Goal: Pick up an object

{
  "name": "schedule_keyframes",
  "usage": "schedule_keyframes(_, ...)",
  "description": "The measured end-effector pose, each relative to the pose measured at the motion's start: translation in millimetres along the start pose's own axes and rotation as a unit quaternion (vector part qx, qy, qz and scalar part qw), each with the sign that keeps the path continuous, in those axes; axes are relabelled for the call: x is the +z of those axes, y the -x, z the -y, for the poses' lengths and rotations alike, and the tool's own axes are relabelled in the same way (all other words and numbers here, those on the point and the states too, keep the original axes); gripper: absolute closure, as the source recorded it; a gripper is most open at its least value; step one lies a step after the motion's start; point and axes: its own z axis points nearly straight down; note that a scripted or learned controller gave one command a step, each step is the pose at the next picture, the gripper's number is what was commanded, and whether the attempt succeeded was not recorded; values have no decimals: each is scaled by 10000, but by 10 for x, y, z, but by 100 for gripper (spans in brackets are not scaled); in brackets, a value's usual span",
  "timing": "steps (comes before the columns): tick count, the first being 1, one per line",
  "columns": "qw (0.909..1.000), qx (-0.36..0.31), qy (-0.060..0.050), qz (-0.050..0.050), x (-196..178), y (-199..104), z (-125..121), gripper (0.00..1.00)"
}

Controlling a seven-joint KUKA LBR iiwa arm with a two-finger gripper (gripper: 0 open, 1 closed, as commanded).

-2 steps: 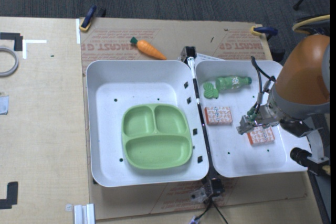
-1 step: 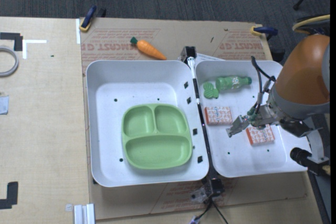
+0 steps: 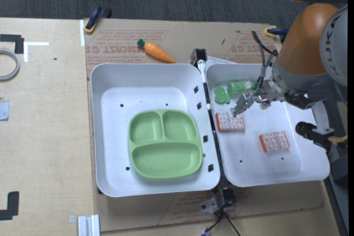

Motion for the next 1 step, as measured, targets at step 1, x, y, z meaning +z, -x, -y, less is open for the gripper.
schedule_keyframes(1, 9993, -363, 3, -3, 321, 150, 701, 0)
